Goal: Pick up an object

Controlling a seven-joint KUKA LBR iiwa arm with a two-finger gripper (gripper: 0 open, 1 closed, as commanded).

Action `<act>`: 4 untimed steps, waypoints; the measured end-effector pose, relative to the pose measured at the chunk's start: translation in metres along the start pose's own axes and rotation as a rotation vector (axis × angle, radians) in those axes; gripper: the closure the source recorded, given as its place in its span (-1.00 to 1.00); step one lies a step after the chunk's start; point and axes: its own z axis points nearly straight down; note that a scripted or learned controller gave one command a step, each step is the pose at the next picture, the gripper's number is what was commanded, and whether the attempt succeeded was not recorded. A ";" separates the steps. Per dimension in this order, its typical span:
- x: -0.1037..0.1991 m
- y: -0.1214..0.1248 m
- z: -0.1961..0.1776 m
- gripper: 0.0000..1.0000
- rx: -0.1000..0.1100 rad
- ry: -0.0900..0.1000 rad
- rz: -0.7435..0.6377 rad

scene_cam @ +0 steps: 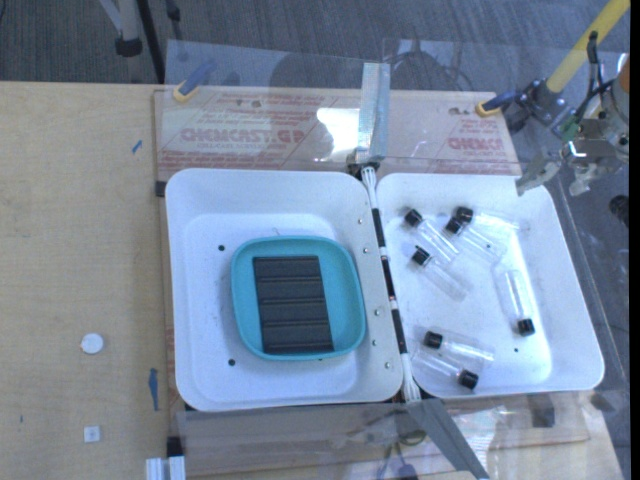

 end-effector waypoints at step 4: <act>0.074 -0.075 0.152 -1.00 -0.006 0.000 -0.213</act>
